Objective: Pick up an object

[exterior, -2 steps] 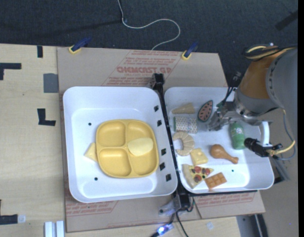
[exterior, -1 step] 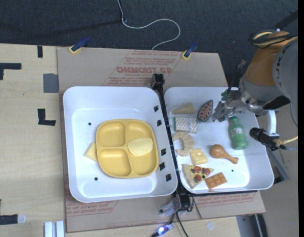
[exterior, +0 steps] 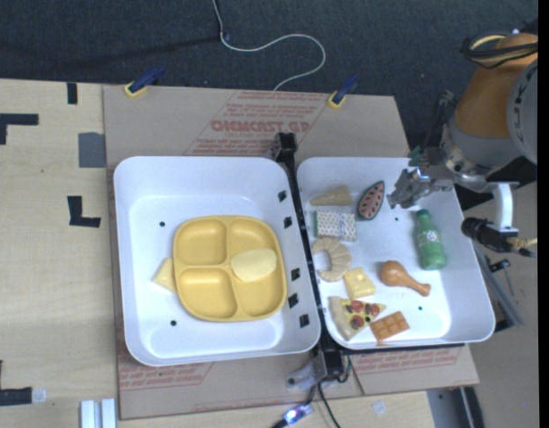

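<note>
In the right bin [exterior: 462, 266] lay toy foods: a green bottle [exterior: 428, 239] on its side, a drumstick [exterior: 403, 276], a watermelon slice [exterior: 372, 200], a cheese wedge [exterior: 359, 283], a pizza slice [exterior: 356, 313] and a waffle [exterior: 389, 325], well spread out.

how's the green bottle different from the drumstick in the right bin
The green bottle is bright green with a white label patch; the drumstick is orange-brown. The bottle lies roughly lengthwise up the bin, cap toward the gripper, while the drumstick lies crosswise, thin end pointing right. The bottle is straight-sided; the drumstick bulges at one end. Both lie flat in the right bin, untouched.
</note>
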`<control>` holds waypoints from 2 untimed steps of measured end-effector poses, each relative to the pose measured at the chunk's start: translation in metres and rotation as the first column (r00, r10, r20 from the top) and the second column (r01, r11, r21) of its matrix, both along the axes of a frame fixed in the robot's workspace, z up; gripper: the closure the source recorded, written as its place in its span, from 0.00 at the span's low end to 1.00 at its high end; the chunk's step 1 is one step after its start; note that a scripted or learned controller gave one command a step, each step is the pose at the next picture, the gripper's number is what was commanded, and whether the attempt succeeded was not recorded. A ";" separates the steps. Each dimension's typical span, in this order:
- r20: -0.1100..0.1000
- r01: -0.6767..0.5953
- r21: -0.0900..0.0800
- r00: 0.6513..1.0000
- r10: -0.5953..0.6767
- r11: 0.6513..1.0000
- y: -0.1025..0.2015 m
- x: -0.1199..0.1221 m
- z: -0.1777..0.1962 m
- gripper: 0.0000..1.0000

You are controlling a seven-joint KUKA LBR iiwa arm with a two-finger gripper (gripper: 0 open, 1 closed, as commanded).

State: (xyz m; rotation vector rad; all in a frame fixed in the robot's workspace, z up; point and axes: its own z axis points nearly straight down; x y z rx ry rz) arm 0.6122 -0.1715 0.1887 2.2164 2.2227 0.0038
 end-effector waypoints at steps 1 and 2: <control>0.000 0.001 0.000 1.000 -0.001 1.000 0.001 0.001 0.038 1.00; -0.005 -0.001 0.001 1.000 0.001 1.000 0.042 -0.028 0.045 1.00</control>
